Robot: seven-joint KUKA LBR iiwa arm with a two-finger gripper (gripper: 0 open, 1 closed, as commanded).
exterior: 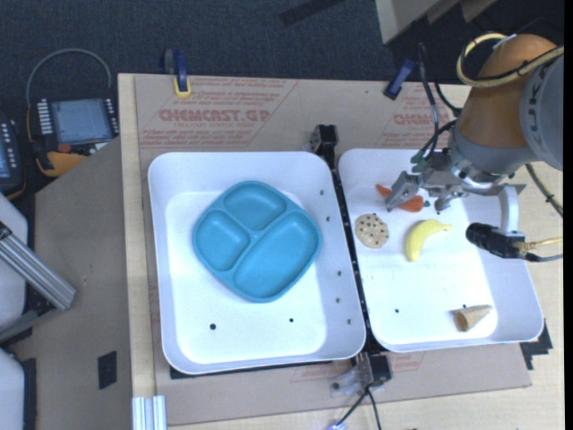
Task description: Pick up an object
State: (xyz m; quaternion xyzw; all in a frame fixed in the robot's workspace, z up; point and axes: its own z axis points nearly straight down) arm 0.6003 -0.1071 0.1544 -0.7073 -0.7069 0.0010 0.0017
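Note:
My gripper (pixel 417 199) hangs low over the far part of the right bin (pixel 501 330), fingers apart. An orange-red carrot-like piece (pixel 409 205) lies on the bin floor just beneath and between them, partly covered by the fingers. Close by in the same bin are a round speckled cookie (pixel 372 230), a yellow banana (pixel 424 237) and, near the front right corner, a tan cone-shaped piece (pixel 472 316). Nothing is lifted off the floor.
The left bin (pixel 179 330) holds a blue divided plate (pixel 257 239) in its middle. A black clamp (pixel 324 138) sits at the far end of the wall between the two bins. Brown board surrounds both bins.

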